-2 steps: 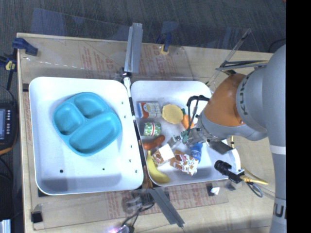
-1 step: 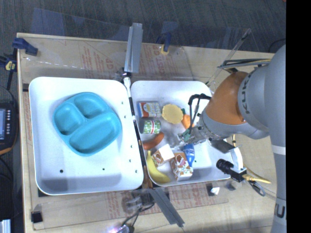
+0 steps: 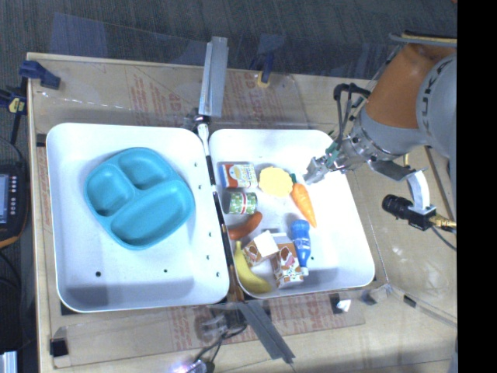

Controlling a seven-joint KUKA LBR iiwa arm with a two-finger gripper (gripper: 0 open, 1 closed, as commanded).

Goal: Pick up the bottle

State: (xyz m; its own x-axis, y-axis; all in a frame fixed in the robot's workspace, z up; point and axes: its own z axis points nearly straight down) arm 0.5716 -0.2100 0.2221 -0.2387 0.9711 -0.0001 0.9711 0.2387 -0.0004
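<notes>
The blue bottle [image 3: 301, 242] lies in the lower middle of the right bin [image 3: 342, 264], its white cap pointing toward the bottom of the frame. It is hemmed in. Just above it the carrot [image 3: 303, 201] slants down so that its tip comes close to the bottle's upper end. On its left, touching or nearly so, sit two small cartons [image 3: 273, 256], and a banana [image 3: 248, 270] curves along the bin's lower left edge beside them. Higher up on the left there is a sausage [image 3: 245, 224], a green-labelled can [image 3: 240, 202] and a red-and-white can [image 3: 238, 175], with a round yellow item [image 3: 274, 181] next to the carrot's top. To the bottle's right the bin floor is bare.

The gripper [image 3: 318, 169] hangs over the upper right part of that bin, just right of the carrot's top and well apart from the bottle. From here I cannot tell how its fingers are set; nothing shows between them.

The left bin [image 3: 70, 270] holds a blue divided plate [image 3: 140, 196].
</notes>
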